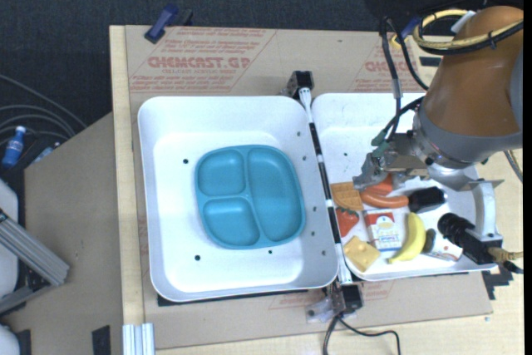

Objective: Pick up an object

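Blue divided plate [249, 195] fills left bin [158, 137]; right bin [349, 116] holds banana [410, 239]; fingers' state unclear.

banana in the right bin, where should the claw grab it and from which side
Likely the banana's middle, coming straight down from above. It lies flat and curved in the right bin, with a small carton close on its left. Closing the fingers across its narrow width, not along its curve, would probably suit best.

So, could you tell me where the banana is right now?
The banana lies in the right bin, near its front edge, just right of the small white carton and below the gripper.
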